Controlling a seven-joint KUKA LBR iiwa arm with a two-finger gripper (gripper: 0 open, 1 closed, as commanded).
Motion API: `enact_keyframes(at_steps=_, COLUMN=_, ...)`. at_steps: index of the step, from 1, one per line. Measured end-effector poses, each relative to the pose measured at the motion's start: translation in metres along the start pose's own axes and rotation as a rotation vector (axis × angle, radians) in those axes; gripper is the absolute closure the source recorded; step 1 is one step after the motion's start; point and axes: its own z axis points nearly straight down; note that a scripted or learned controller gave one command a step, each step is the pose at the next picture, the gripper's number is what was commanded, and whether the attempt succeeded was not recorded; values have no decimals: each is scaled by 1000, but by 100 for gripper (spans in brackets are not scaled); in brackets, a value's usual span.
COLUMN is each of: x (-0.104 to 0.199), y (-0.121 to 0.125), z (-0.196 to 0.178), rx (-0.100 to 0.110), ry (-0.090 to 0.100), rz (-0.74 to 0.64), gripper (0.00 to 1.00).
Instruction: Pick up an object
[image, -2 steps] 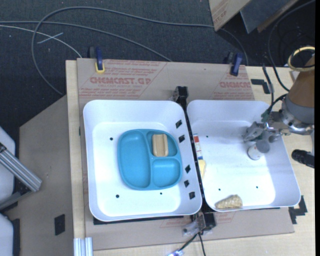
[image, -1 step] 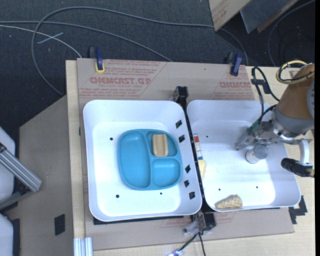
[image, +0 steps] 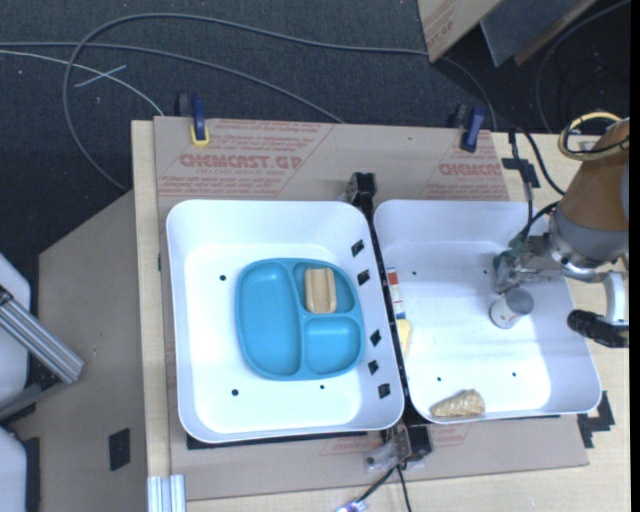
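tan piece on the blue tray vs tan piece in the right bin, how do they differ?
The tan block lies in a compartment of the blue divided tray in the left bin; the tan lump lies on the right bin floor near its front edge. The block is oblong and straight-sided, the lump irregular. Both are tan and lie apart from the gripper.

It looked like a robotics lab — two white bins (image: 280, 225) sat on a cardboard-covered bench (image: 250, 150) held by blue clamps (image: 199, 118), with loose cables (image: 110, 60) trailing over dark carpet — and a robot arm (image: 600, 195).
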Motion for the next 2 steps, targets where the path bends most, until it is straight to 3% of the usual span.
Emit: enact_keyframes(at_steps=2, x=-3, y=12, z=-112, rx=-6, ry=-4, rz=0, gripper=100)
